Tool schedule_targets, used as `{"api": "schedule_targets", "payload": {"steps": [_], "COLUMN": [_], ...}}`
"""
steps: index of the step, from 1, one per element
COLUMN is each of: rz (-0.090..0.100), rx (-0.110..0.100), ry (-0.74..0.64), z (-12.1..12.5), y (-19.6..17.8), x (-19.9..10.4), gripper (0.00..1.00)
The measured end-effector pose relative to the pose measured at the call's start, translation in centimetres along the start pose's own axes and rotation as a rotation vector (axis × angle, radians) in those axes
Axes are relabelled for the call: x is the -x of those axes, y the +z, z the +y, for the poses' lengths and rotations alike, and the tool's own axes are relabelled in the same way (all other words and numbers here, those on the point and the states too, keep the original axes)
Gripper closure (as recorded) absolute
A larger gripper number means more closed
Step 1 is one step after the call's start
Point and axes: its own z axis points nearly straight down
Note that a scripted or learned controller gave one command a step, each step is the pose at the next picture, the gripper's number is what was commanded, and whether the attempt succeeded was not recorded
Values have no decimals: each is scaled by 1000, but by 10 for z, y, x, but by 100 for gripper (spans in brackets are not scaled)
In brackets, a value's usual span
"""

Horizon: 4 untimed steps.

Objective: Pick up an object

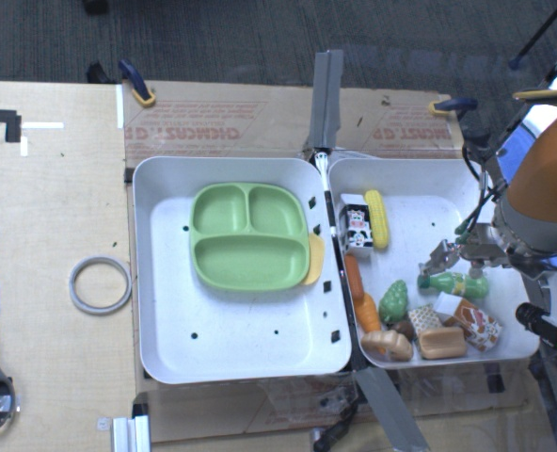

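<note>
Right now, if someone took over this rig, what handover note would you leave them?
Gripper: low over the right bin, beside the green bottle; nothing seen between its fingers.
Right bin: corn, milk carton, carrot, broccoli, bread and other toy food along the near edge.
Left bin: green plate.
Done: nothing lifted.
Left: grasp an object, probably the bottle, and raise it.

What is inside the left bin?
The left bin holds a green divided plate. A yellow piece pokes out at the plate's right edge; the rest of it is covered.
</note>
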Motion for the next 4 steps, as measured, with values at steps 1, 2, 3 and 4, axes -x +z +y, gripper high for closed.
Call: {"api": "schedule_targets", "payload": {"steps": [1,2,3,4], "rz": [-1,-1,0,-3], "rx": [2,5,5,1], "ry": [-32,-319,-316,44], "z": [-17,-31,-30,50], "y": [64,63,55,-36], "x": [-58,-44,-43,-70], "gripper": [0,0,100,100]}}
